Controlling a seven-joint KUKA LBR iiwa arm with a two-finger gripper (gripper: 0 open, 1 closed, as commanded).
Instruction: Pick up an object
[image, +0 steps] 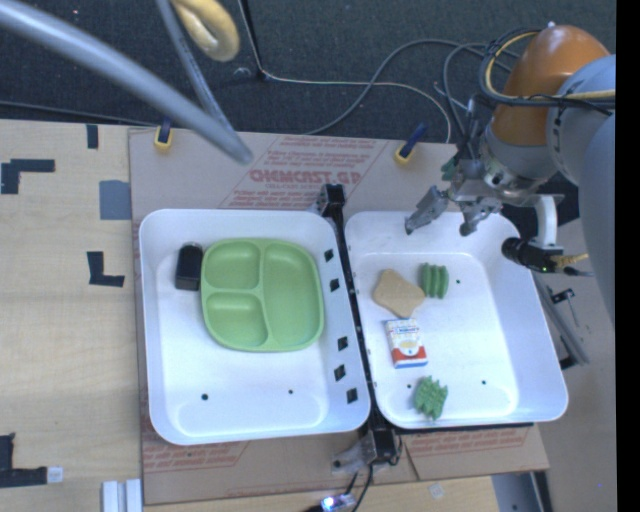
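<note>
My gripper hangs open above the far edge of the right bin, with nothing between its fingers. Below it in that bin lie a tan piece of toast and a green ridged pickle-like piece, side by side. Nearer the front are a small red and white carton and a green leafy piece. The left bin holds a green divided plate with a small black block at its left.
A black divider strip runs between the two bins. Cables trail across the dark floor behind the bench. A grey pole slants over the upper left. Yellow clamps hold the cardboard base.
</note>
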